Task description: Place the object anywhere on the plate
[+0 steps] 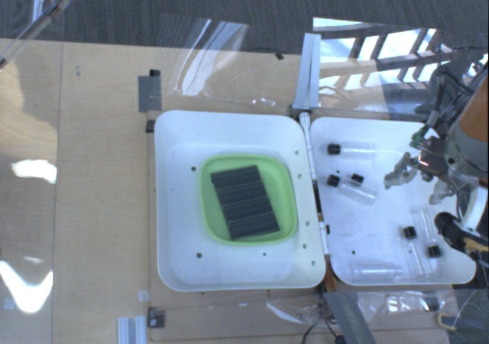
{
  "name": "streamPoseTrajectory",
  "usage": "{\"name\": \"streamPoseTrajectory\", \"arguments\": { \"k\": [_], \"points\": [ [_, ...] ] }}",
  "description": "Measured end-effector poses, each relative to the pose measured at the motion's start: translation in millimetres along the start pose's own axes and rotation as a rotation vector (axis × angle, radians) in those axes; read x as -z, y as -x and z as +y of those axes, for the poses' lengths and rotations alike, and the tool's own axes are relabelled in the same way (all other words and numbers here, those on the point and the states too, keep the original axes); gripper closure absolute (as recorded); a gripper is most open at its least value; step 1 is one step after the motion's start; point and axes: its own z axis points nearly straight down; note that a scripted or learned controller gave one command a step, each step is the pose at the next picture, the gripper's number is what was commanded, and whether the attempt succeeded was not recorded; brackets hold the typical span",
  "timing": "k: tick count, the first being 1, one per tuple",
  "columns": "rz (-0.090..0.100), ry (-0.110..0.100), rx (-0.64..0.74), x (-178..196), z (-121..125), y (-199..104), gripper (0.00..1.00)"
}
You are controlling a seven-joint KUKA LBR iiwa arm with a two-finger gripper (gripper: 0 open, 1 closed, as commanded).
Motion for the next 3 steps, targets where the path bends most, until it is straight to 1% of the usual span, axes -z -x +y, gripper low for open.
{"name": "streamPoseTrajectory", "arguments": {
  "k": [1, 2, 3],
  "points": [
    [-0.002, -0.002, -0.016, -39, 45, 31, 0.0],
    [-0.002, 0.001, -0.073, 11, 29, 45, 0.0],
    [-0.001, -0.002, -0.111, 5, 7, 0, 0.0]
  ]
}}
